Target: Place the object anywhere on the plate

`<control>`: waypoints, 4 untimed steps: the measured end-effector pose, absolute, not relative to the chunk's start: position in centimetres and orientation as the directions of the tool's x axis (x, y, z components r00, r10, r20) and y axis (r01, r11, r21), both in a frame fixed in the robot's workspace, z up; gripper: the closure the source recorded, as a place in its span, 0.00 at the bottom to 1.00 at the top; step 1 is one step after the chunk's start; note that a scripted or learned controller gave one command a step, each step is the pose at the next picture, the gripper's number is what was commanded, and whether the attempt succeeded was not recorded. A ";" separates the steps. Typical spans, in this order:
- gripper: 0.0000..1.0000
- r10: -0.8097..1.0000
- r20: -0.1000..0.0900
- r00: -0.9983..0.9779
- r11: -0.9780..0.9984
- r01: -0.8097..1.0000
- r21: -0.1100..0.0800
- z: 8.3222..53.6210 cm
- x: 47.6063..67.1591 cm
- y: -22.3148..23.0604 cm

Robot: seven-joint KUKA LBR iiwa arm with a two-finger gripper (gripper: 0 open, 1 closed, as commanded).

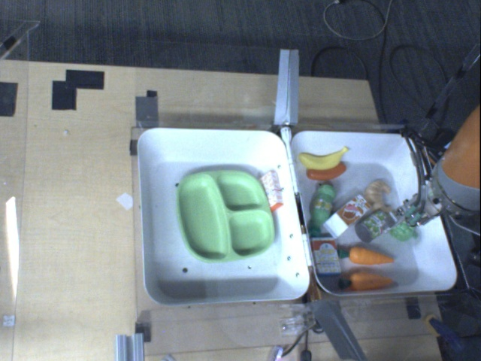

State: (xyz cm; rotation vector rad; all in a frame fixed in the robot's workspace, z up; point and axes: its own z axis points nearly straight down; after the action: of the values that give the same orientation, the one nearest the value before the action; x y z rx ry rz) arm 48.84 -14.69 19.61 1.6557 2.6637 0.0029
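- Green, the three-compartment plate [224,215] lies in the left bin [161,201], with a small red-and-white packet [271,189] just off its upper right corner, against the bin wall.
- Right bin [440,265] carries the clutter: a toy banana [323,157] at the top, a red-orange chili-shaped piece [326,173] just under it, a green bottle [322,205] below that.
- Near the middle sit a small labelled carton [350,212], a brownish round item [378,192] and a grey can [374,223] lying on its side.
- Along the bottom are a printed box [326,256] and two toy carrots [369,257], one above the other.
- Claw [409,215] comes in from the right, low in the right bin, beside a small green object [403,232] and touching or nearly touching the can; whether it is spread or pinching anything cannot be told.
- Arm's grey body with its orange band [458,156] hangs over the bin's right rim.
- Labels on the packet, carton and box are too small to read.
- Wooden worktop [68,224] bears black tape marks at upper left.
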 end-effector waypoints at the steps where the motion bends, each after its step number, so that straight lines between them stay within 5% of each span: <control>1: 1.00 0.886 -0.002 -0.463 0.463 0.886 0.004 18.4 48.8 -4.3; 2: 1.00 0.861 -0.002 -0.509 0.509 0.861 0.002 13.2 49.7 -11.6; 3: 1.00 0.745 -0.005 -0.667 0.667 0.745 0.005 19.5 48.9 -3.8; 4: 1.00 0.578 -0.005 -0.816 0.816 0.578 0.005 21.8 52.8 5.8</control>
State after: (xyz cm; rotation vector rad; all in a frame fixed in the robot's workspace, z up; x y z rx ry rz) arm 52.82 5.76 21.78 0.9510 2.9878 0.0055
